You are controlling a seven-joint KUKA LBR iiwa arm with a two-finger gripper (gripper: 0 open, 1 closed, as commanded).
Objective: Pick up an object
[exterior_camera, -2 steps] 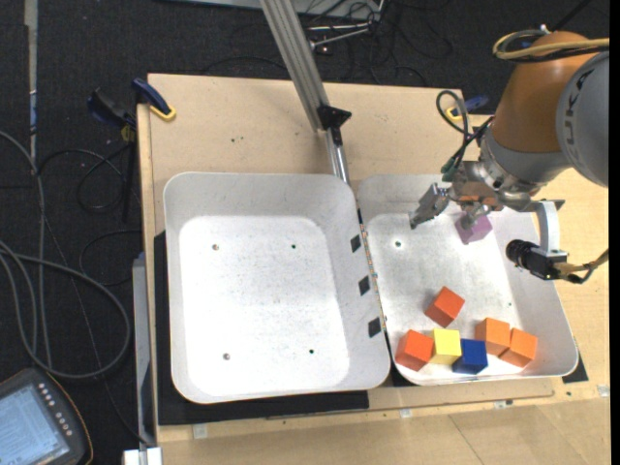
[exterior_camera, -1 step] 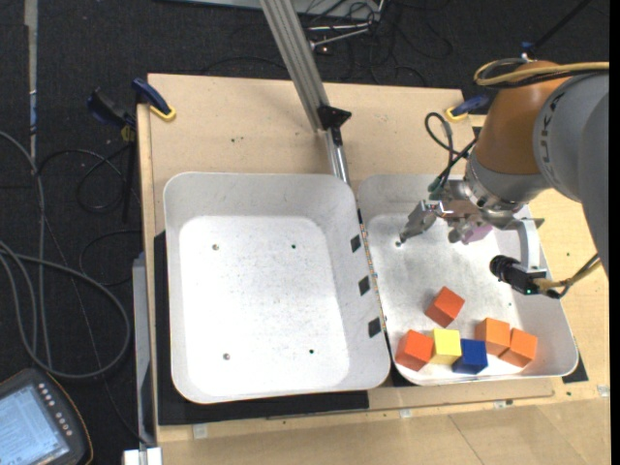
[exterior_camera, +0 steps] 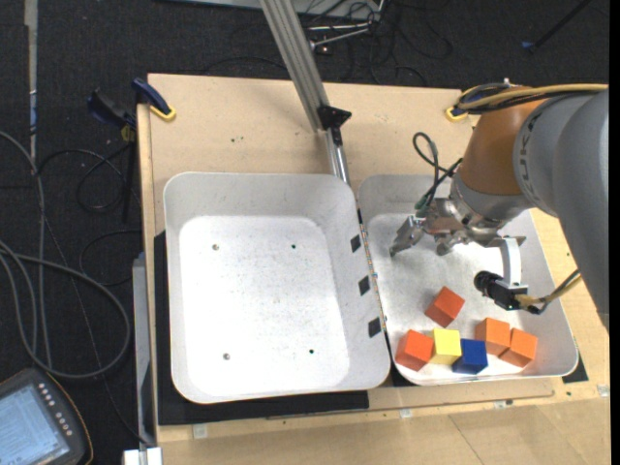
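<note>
Below, we see the gripper (exterior_camera: 423,240) hanging over the upper part of the right bin (exterior_camera: 387,211), its fingers spread apart with nothing between them. We find the blocks well clear of it, gathered near the bin's lower edge: an orange block (exterior_camera: 446,306) sits alone a little above the others, and beneath it runs a loose row of an orange-red block (exterior_camera: 416,349), a yellow block (exterior_camera: 447,343), a blue block (exterior_camera: 472,356) and two more orange blocks (exterior_camera: 508,340) touching each other at the right end. We see the grey arm (exterior_camera: 572,153) with its orange band (exterior_camera: 492,153) reaching in from the right. Beside it lies the left bin (exterior_camera: 184,201), on the wooden bench (exterior_camera: 232,124).
</note>
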